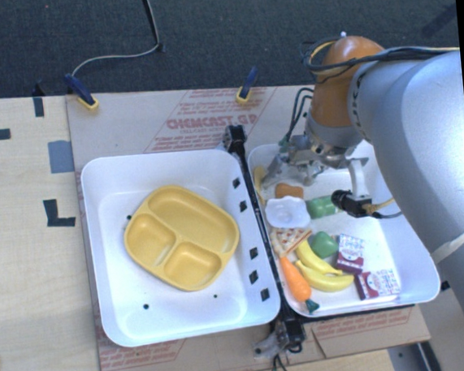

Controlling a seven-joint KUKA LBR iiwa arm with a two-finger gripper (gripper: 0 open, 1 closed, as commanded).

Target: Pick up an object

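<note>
My gripper [292, 163] hangs low over the far end of the right bin [409, 247], under the orange-banded wrist [344, 80]. Just in front of it lie a small orange-brown piece [289, 190], a white lump [287, 213] and a green block [321, 207]. Nearer the front are a waffle-like cracker [288, 239], a green pepper [324, 243], yellow bananas [322, 271], a carrot [294, 277] and two small packets [351, 252] [378, 283]. I see nothing lifted off the bin floor.
The left bin [108, 258] holds a yellow divided plate [181, 236]. A black clip strip [249, 211] runs along the wall between the bins. The arm's grey body [425, 154] overhangs the right bin's right side. Cables trail near the wrist.
</note>
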